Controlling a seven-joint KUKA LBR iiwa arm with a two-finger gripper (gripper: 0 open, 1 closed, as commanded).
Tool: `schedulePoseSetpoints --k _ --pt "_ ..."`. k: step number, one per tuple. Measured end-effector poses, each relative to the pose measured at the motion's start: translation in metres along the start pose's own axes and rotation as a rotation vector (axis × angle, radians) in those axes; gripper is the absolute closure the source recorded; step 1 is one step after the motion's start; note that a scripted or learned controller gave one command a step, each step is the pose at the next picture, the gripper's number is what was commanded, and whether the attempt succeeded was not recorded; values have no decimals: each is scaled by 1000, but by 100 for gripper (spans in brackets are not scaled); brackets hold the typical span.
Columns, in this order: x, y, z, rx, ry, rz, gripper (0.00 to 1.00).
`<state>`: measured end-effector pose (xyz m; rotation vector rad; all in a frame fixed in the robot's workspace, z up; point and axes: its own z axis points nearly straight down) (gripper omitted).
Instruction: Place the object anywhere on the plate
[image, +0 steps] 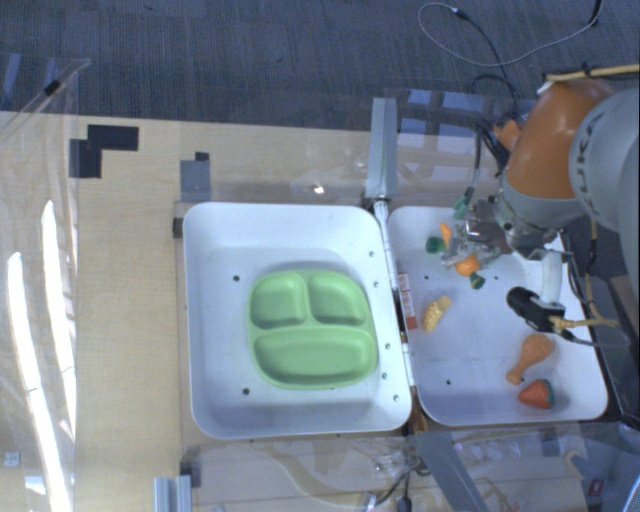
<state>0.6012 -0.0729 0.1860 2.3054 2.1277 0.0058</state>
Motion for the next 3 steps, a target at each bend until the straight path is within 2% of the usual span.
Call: schedulePoseSetpoints --k 1,2,3 --pt "66 -55 1 2 1 -144 100" --pt "145 -43 0 1 2 -274 100" --pt "145 -43 0 1 2 -273 0"
